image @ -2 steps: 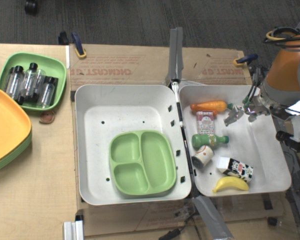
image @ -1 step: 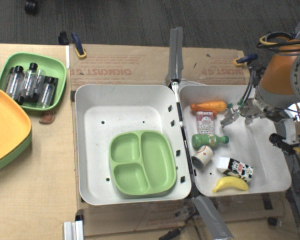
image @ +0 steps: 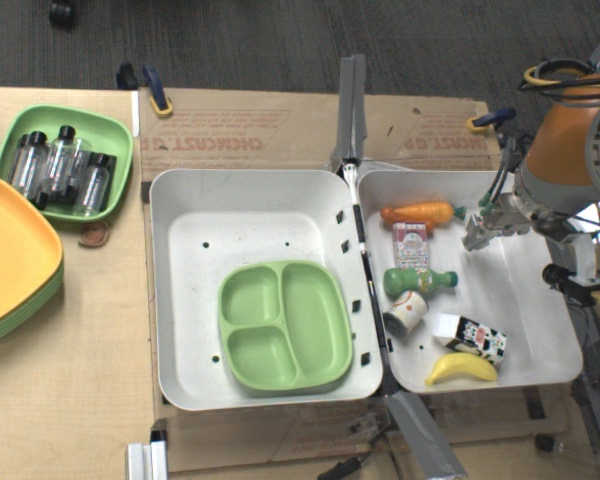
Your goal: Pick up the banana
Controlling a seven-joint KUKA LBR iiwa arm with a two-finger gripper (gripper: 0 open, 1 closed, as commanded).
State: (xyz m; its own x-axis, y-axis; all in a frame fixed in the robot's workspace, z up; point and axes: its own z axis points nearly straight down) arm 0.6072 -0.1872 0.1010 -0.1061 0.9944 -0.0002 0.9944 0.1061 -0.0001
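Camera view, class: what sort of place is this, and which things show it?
Probably a robotics lab bench: a robot arm reaches over two white bins, toy food such as a banana lies inside, and clamped cardboard covers the bench.

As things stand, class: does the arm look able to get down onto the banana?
Probably yes. The banana lies uncovered at the right bin's near edge; the end effector hovers further back. The carton touching it could crowd a grasp from that side.
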